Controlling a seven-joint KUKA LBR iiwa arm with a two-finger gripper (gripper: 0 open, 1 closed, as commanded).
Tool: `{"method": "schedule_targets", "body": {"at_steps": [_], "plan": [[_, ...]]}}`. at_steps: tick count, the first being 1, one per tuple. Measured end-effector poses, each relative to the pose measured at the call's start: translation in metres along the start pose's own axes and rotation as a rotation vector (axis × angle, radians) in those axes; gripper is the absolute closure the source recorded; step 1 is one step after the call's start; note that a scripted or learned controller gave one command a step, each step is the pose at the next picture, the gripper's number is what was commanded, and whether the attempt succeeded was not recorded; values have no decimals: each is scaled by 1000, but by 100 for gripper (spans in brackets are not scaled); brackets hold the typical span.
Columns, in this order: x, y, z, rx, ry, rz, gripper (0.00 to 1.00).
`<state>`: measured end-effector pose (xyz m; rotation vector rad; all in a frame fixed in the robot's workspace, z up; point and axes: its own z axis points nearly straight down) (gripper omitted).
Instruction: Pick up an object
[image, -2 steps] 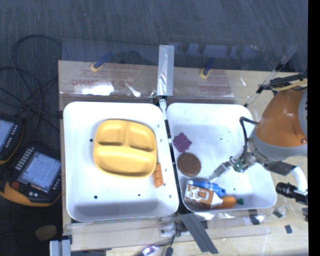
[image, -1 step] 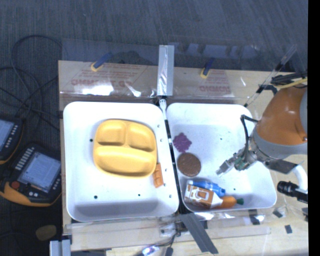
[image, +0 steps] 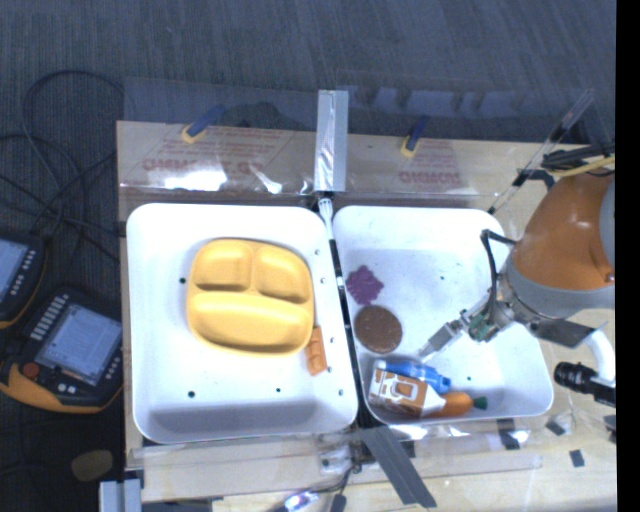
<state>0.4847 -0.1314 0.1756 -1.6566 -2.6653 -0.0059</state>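
My gripper (image: 438, 342) hangs low over the right bin (image: 520, 375), just right of a brown round disc (image: 379, 328) and above a blue packet (image: 418, 372). It touches nothing that I can see. Farther left in that bin lies a purple lump (image: 364, 285). A brown and orange carton (image: 399, 392) sits at the bin's front wall, with an orange carrot (image: 456, 403) beside it. The grey and orange arm (image: 560, 250) reaches in from the right.
The left bin (image: 160, 400) holds a yellow divided plate (image: 250, 295) and a small orange piece (image: 316, 352) by the middle wall. A clear plastic sheet (image: 230, 160) lies behind the bins. Cables and handheld pendants (image: 60, 345) sit at the far left.
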Motion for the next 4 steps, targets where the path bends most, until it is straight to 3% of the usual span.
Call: {"method": "schedule_targets", "body": {"at_steps": [1, 2, 3, 4], "plan": [[14, 6, 14, 3, -5, 0, 0], [22, 12, 69, -3, -10, -66, 0], [24, 14, 87, -6, -4, 94, 0], [-20, 75, 86, -8, -13, 63, 0]]}}
